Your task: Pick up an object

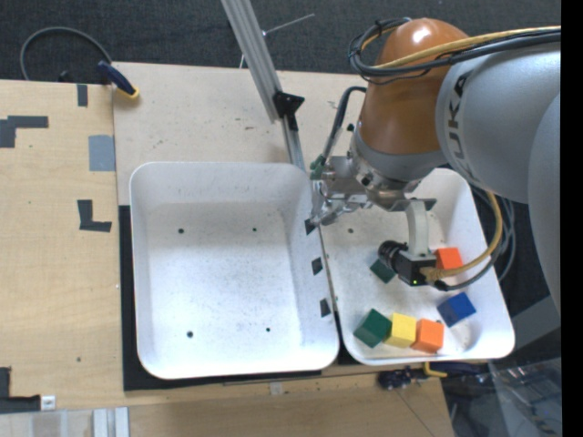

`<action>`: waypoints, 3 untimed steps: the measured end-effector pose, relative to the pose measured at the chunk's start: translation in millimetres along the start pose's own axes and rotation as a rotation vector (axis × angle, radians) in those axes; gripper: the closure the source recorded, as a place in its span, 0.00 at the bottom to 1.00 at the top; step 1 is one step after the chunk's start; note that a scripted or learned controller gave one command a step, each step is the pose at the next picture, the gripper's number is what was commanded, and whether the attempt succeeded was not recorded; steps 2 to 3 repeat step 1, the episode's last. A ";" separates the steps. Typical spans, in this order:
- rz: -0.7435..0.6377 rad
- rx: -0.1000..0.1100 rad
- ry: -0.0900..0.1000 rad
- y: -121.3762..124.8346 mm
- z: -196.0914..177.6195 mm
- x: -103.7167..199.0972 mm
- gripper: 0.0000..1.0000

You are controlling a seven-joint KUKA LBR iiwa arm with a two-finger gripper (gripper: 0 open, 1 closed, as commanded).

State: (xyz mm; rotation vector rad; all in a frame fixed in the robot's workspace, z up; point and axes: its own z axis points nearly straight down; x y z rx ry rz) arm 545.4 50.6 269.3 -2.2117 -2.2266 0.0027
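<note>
**Finding one.** The gripper (321, 211) hangs over the shared rim where the two bins meet, toward the far end of the right-hand bin's (492, 340) inner wall. You cannot tell from this view whether it is wide or narrow, and you see no object in it.

**Finding two.** Your candidates all lie in the right-hand bin.
- A green block (372, 327), a yellow block (402, 330) and an orange block (429, 335) sit in a row along the near rim, each touching the next.
- A blue block (457, 308) lies just beside that row, toward the near right corner.
- A second orange piece (448, 259) lies by the right wall.
- A dark green piece (381, 269) lies mid-floor, partly hidden under the wrist.

**Judgement on handling.** These look like small, stiff, light cubes with flat matte faces, neither fragile nor likely to deform. Take hold across two opposite flat faces. The blue block looks to stand a little clear, so it probably gives you room on both sides. In the row the touching faces are blocked, so there you should grip across the faces toward and away from the near rim.
</note>
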 end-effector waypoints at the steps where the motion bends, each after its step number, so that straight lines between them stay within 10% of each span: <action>1: 0.002 0.001 -0.001 -13.4 16.5 37.9 1.00; 3: 0.002 0.001 -0.001 -13.4 16.5 37.9 1.00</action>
